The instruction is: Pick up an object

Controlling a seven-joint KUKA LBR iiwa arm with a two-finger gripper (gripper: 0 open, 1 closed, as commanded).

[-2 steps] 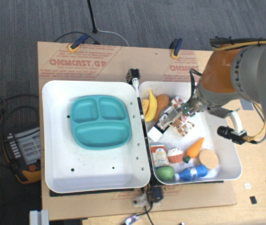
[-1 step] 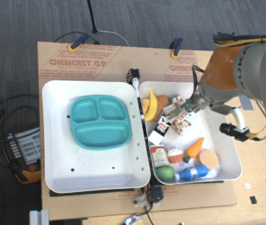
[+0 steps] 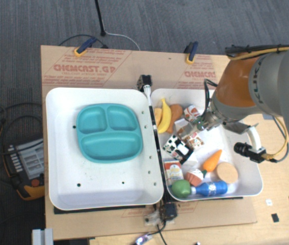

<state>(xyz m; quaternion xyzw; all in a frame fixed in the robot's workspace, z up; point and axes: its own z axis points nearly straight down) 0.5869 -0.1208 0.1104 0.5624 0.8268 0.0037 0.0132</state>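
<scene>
Objects piled in right bin (image 3: 251,185): banana (image 3: 165,115), carrot (image 3: 211,160), black-and-white checkered block (image 3: 177,146). Gripper (image 3: 198,125) lowered among them near small printed packet (image 3: 195,140); finger spread impossible to judge, nothing seen pinched. "CHEMCAST GP" printed in red on brown counter (image 3: 85,68) sheet.

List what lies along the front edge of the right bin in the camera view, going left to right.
green ball → red and white ball → blue bottle → tan round block
</scene>
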